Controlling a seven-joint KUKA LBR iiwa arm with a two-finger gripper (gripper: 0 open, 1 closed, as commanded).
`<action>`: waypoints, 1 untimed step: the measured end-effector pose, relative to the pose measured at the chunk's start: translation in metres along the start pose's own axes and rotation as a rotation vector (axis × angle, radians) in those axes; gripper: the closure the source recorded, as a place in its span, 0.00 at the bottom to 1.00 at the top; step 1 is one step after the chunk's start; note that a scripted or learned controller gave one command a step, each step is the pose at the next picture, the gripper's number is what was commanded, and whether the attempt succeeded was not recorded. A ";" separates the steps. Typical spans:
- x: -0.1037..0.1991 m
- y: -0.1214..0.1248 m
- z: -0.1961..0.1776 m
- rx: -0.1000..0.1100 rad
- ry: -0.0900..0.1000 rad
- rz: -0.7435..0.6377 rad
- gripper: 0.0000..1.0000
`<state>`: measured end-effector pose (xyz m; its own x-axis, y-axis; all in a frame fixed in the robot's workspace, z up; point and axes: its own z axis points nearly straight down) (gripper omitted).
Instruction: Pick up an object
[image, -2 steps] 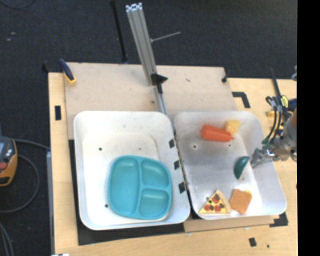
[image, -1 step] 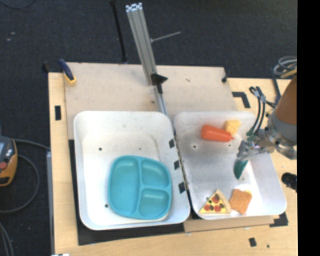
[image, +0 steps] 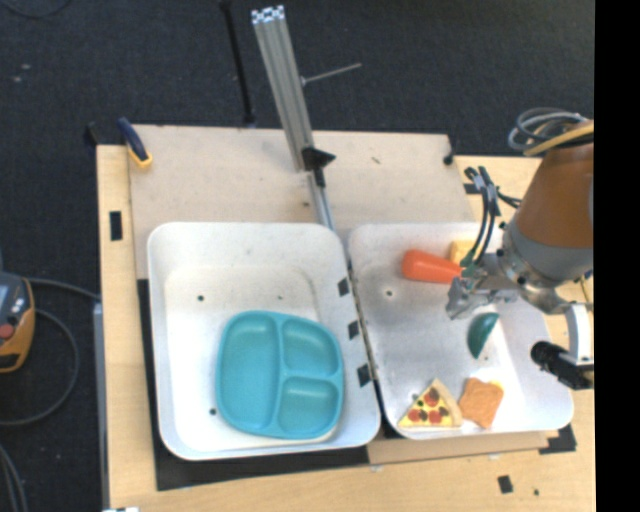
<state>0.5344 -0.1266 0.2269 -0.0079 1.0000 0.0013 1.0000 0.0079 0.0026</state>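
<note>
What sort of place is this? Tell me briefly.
Probably a robot lab test bench: a robot arm over two white bins, toy food such as a pizza slice, and a metal camera post.

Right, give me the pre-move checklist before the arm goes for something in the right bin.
1. Gripper over the right bin: ok.
2. Jaws open: cannot tell.
3. Target nearby: ok, the orange carrot-like piece and the dark green piece lie either side of it.
4. Pizza slice and orange toast-like piece out of the way at the front edge: ok.
5. Teal divided plate in the left bin, apart: ok.
</note>
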 end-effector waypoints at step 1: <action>0.046 0.023 -0.008 -0.001 -0.001 0.000 1.00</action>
<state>0.5569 -0.0807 0.2350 -0.0078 1.0000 0.0007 1.0000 0.0078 0.0032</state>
